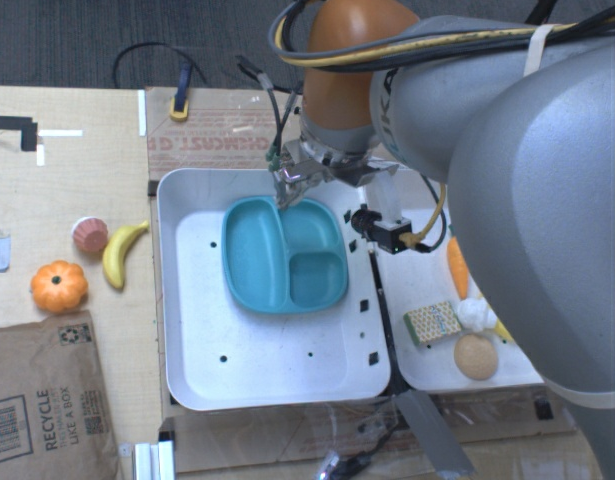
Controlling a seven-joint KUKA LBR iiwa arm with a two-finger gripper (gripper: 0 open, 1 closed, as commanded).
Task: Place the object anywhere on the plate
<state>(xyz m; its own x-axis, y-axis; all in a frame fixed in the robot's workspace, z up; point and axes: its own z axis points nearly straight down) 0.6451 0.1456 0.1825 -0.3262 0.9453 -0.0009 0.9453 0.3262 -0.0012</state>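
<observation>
The gripper (287, 183) is positioned at the far rim of the teal divided plate (285, 256) in the left bin (257, 373), its grip state undeterminable, while the round tan object (476, 356) is seen well apart from the plate, in the right bin.

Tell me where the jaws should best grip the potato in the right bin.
Probably across the potato's short axis, from straight above: it lies flat, rounded, and open on its lower side. The garlic touches its upper edge, so keep the jaws off that side.

Dark carpet floor (107, 28), pale wooden benchtop (67, 178)
</observation>
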